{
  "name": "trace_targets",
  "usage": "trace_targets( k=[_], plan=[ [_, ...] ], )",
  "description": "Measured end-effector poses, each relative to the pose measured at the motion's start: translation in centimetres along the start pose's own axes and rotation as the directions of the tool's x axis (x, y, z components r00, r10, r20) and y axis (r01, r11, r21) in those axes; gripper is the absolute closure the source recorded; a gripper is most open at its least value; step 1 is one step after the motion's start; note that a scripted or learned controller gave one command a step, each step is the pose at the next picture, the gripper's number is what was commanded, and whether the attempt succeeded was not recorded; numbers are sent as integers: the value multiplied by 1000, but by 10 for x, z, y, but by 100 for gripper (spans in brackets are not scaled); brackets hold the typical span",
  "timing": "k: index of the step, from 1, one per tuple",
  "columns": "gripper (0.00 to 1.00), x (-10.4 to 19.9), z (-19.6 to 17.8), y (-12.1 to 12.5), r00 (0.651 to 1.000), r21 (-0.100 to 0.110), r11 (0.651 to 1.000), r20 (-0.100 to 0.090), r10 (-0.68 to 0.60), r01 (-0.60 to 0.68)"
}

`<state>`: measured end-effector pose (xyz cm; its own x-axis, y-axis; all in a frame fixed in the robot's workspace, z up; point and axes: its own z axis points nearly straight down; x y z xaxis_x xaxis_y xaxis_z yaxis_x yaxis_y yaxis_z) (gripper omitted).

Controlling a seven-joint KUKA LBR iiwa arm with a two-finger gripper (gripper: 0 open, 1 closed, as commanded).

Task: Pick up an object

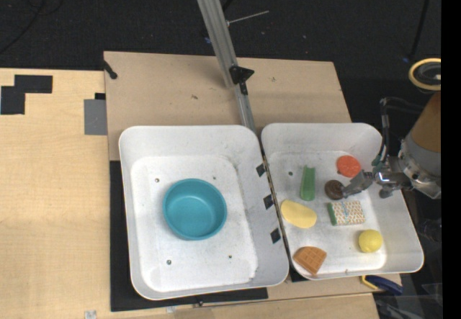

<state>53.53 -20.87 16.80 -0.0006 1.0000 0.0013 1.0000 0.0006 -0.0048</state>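
Note:
The right bin (324, 137) holds several small objects: a red round piece (348, 165), a green stick (308, 183), a dark brown round piece (333, 189), a patterned block (348, 212), a yellow oval (298, 214), a yellow ball (370, 240) and a tan waffle-like piece (310, 259). My gripper (366, 182) reaches in from the right and sits low over the bin. It is just right of the brown piece, below the red piece and above the patterned block. I see nothing clearly held in it.
The left bin (144, 152) holds a blue bowl (194, 208). A metal rail (218, 26) slants down to the gap between the bins. The bins' shared inner wall (263, 181) carries black clips. The arm's body (425, 145) stands over the right bin's right rim.

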Motion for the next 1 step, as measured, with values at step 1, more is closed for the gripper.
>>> trace_targets(
  k=[1],
  plan=[
    [0, 3, 61, -5, 1000, -1, 1000, 0, 0, 0]
  ],
)
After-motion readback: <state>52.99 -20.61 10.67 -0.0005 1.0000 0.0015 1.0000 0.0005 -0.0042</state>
